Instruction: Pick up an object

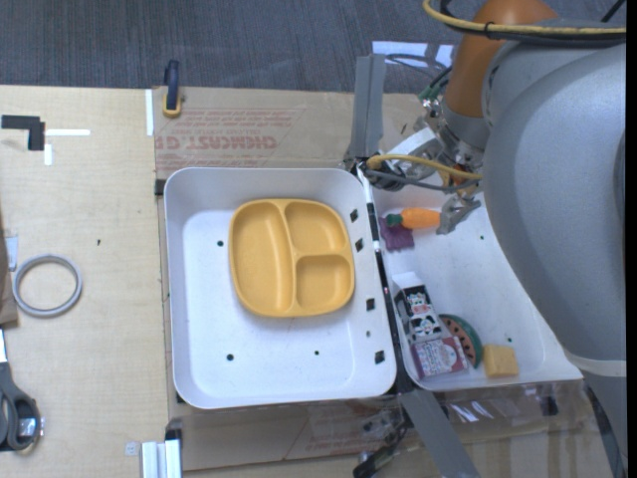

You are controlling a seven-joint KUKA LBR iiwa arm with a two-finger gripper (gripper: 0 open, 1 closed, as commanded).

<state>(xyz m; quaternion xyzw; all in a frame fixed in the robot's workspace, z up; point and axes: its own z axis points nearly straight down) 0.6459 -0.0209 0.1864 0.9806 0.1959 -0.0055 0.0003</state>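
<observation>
Can't tell the gripper [450, 199] state, but that small orange plastic carrot [418, 219] near the right white bin [518, 312]'s far edge looks light, stiff, slick, so pinch mid-body.

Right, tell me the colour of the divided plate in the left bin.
The divided plate is yellow, a mustard shade, seen plainly in the camera view, lying in the left white bin.

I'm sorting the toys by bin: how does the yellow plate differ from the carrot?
The plate is yellow; the carrot is orange. The plate is far larger, filling much of its bin, while the carrot is small. The plate lies in the left bin; the carrot lies in the right bin, near the gripper. The plate has three compartments; the carrot is one solid piece. Both lie flat on a white bin floor.
</observation>
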